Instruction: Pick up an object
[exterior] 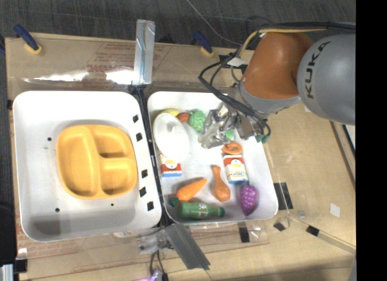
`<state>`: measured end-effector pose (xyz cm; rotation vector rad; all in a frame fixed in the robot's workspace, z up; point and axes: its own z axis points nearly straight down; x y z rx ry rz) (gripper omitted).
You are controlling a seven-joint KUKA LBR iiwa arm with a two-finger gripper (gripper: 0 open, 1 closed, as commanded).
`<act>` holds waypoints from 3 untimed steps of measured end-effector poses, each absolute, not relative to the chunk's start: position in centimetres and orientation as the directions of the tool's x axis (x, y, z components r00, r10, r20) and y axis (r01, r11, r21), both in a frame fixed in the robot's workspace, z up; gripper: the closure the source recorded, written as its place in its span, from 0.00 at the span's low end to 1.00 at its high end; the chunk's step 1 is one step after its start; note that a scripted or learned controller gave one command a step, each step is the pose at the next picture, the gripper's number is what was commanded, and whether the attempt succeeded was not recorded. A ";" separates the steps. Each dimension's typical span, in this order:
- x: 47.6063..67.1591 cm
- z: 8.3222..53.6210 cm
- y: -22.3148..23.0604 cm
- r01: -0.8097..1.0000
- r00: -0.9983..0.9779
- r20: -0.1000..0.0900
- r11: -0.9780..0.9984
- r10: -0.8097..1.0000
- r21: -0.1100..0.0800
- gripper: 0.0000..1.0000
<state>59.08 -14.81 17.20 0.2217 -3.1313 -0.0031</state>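
Note:
My gripper (216, 131) hangs over the upper middle of the right bin (264, 166), just right of a green leafy vegetable (198, 119) and above an orange-topped carton (234, 168). Nothing shows clearly between its metal fingers. In the same bin lie a white bowl (171, 133), a small red-and-white box (171, 168), a carrot (191, 188), a chicken drumstick (220, 184), a green bottle (198, 210) and purple grapes (248, 197). A yellow item (169, 113) peeks out behind the bowl.
The left bin (30, 153) holds a yellow divided tray (97, 159). The grey arm with its orange band (275, 65) reaches in from the upper right. Cables loop near the right bin's far edge.

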 end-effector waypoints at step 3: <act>65.4 28.8 -20.3 -0.242 -0.970 -0.007 0.970 -0.242 -0.005 1.00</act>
